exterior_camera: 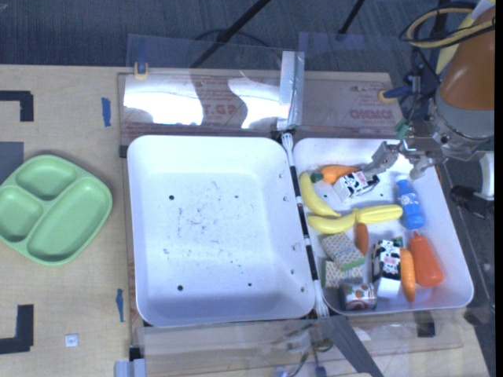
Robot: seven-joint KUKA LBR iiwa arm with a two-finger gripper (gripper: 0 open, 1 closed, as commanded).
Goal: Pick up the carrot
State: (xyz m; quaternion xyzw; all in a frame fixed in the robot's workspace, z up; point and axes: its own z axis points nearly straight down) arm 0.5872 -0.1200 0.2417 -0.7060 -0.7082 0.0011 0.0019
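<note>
**Gripper poised over the carrot**

Approach step: the gripper hangs over the right bin, claw spread and holding nothing. The carrot lies just beside it, against 1 banana. Next, I'd say: drop, then close.

Arm in from right, pincer angled down-left, fingers apart.
</note>
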